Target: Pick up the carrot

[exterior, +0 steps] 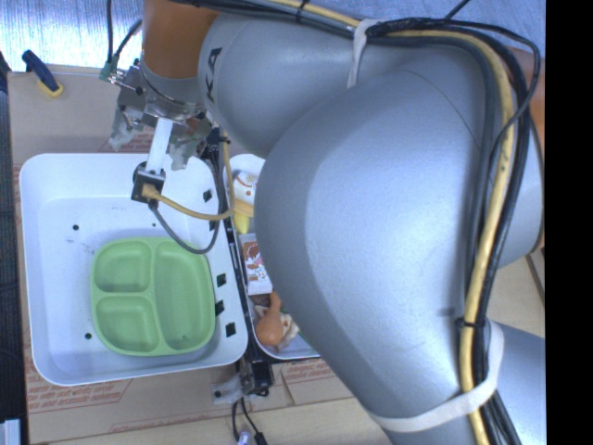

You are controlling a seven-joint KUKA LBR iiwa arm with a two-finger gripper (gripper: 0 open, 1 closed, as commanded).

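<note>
Cardboard-topped bench [74, 392] — 2 white bins [37, 248], side by side

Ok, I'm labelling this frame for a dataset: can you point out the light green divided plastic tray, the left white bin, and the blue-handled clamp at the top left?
Light green divided plastic tray [153, 297]: camera view, centre divider.
Left white bin [56, 193]: camera view, bare floor.
Blue-handled clamp [37, 69]: camera view, handle middle.
</note>
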